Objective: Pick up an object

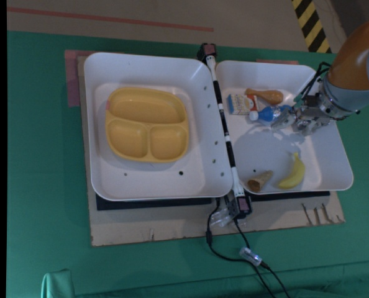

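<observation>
The right bin (333, 166) holds several toy foods. A brown drumstick (266, 95) lies at the back, beside a small white and orange carton (238, 103). A blue bottle with a white cap (268, 113) lies just in front of them. Near the front lie a yellow banana (293, 172) and a brown cone (259, 180). My gripper (294, 121) hangs low over the right bin, right next to the bottle's right end. Nothing is visibly held in it.
The left bin (104, 179) holds a yellow divided plate (147, 124). A black and white bar (224, 126) runs between the bins. Cables (246, 253) trail off the front of the cardboard base onto the green cloth.
</observation>
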`<move>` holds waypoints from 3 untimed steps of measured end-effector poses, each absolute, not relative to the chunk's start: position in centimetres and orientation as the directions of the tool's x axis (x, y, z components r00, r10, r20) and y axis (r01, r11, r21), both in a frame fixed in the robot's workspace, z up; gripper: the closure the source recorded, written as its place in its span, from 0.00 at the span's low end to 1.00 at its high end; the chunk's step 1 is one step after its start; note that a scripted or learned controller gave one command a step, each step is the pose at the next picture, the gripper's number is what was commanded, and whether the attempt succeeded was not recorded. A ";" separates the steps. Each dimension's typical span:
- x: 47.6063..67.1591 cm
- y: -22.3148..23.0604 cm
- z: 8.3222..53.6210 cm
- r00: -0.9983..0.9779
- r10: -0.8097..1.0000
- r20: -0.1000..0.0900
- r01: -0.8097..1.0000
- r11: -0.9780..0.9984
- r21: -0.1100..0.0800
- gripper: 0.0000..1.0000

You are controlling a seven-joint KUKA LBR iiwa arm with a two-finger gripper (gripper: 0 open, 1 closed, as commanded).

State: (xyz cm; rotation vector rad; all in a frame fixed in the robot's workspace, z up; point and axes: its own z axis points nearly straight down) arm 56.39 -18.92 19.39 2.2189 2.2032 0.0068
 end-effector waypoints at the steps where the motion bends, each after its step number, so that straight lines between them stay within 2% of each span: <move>1: 60.8 -19.0 18.7 0.005 1.000 -0.010 1.000 -0.005 0.016 0.00; 2: 61.0 -19.5 20.5 0.012 1.000 -0.019 0.999 -0.011 0.033 1.00; 3: 67.6 -11.8 22.8 0.004 1.000 -0.005 1.000 -0.004 0.014 1.00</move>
